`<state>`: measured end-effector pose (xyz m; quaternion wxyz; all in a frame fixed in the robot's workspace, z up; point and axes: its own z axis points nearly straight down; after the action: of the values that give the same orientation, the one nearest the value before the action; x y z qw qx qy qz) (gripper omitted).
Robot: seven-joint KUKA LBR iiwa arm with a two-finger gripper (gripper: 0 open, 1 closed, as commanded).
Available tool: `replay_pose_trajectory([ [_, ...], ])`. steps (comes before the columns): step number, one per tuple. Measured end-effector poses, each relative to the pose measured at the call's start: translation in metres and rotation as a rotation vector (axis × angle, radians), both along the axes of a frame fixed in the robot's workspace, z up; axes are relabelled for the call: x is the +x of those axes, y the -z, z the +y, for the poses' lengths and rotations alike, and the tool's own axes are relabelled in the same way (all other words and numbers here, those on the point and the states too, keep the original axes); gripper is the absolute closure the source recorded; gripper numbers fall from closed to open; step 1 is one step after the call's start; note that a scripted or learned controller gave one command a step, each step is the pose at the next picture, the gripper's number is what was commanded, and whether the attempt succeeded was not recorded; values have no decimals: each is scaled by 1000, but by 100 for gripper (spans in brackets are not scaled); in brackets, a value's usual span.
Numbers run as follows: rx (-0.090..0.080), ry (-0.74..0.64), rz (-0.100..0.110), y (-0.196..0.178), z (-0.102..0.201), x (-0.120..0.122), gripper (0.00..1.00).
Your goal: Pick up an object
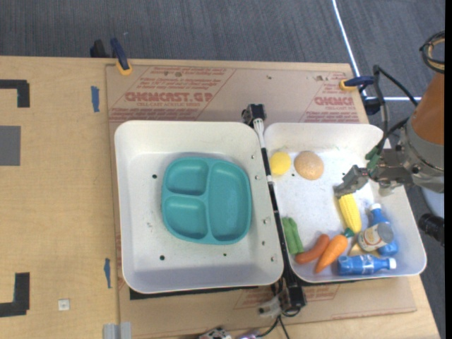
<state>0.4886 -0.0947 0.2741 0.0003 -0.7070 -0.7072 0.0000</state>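
Grey carpet lay beyond a tan bench (49, 210) on which a printed cardboard sheet (212, 94) carried two shallow white bins side by side. An arm (431, 119), grey with an orange band, reached in from the right of the camera view, and its gripper (357, 179) hung over the upper middle of the right bin (332, 136).

Jaw state: the dark fingers (351, 182) pointed toward the bin's centre with nothing visible between them; whether they were spread or pressed together could not be told from this view.

Positions relative to the jaws:
- A corn cob (349, 212) lay just below the jaws, close to the fingertips; contact could not be confirmed.
- A beige round object (308, 165) sat near, up and to the left of the jaws.
- A yellow lemon (280, 163) sat further left, beside the beige object.
- Two orange carrots (323, 250) lay below and left of the jaws, crossing each other.
- A green vegetable (291, 234) lay further left, against the bin's left wall.
- A blue bottle (366, 263) lay well below the jaws, near the bin's lower rim.
- A second blue object (381, 226) and a round tan piece (369, 240) lay below and right of the jaws.
- A teal divided plate (207, 198) rested well to the left, in the left bin (138, 161).
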Motion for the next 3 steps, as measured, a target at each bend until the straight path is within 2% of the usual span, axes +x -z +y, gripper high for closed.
replay_pose_trajectory([
  [1, 1, -100, 1, 167, -2, -10, 0],
  [2, 0, -99, -3, 157, -2, -9, 100],
  [3, 0, -100, -2, 157, -2, -9, 0],
])
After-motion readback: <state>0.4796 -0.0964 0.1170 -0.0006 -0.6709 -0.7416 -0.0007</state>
